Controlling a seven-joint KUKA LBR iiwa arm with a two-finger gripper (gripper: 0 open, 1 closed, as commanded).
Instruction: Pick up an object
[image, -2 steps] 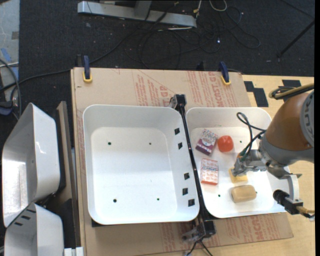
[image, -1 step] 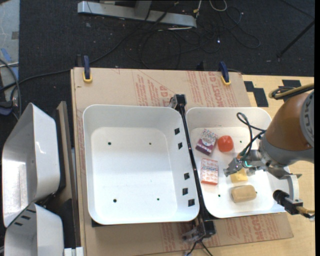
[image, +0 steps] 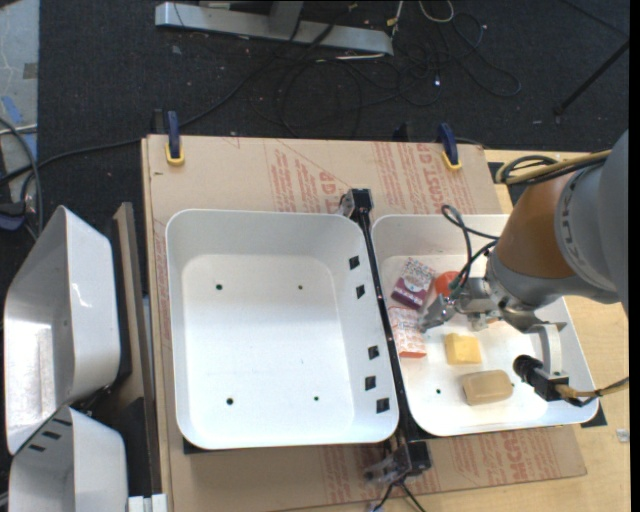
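My gripper (image: 437, 312) hangs low inside the right bin (image: 500, 424), near its left side. Just below and right of it lies a yellow block (image: 462, 348), and a tan block (image: 487, 387) rests nearer the front. A purple and white packet (image: 410, 283) lies up and left of the gripper, with a small red and white packet (image: 407, 337) beside the bin's left wall. An orange-red object (image: 446, 283) peeks out behind the gripper, partly hidden by it. I see nothing lifted off the bin floor.
The left bin (image: 260, 340) sits beside the right one, separated by a black divider rail (image: 375, 300). The grey arm with its orange band (image: 545, 235) covers the right bin's far right part. More white bins (image: 60, 310) stand off the bench to the left.
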